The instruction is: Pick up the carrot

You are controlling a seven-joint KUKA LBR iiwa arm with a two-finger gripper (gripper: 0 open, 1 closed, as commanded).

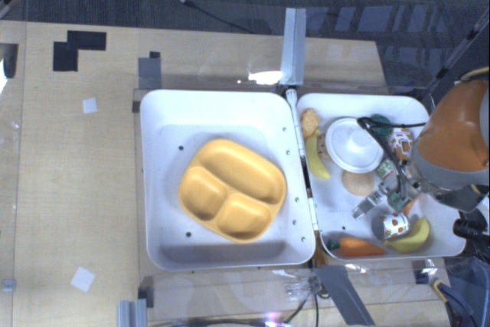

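The carrot [360,246] is orange with a small green top and lies flat along the near wall of the right bin [331,199]. My gripper [381,201] hangs over the middle of that bin, further back than the carrot and apart from it. Its fingers stand open with nothing between them. The grey arm with its orange band [459,135] comes in from the right and hides part of the bin's right side.
A white bowl [354,144], a round cookie [309,121], a yellow banana [315,158] and a tan disc [357,181] lie in the right bin. A patterned ball [394,225] and a second banana [414,236] sit just right of the carrot. The left bin [157,165] holds a yellow divided plate [230,188].
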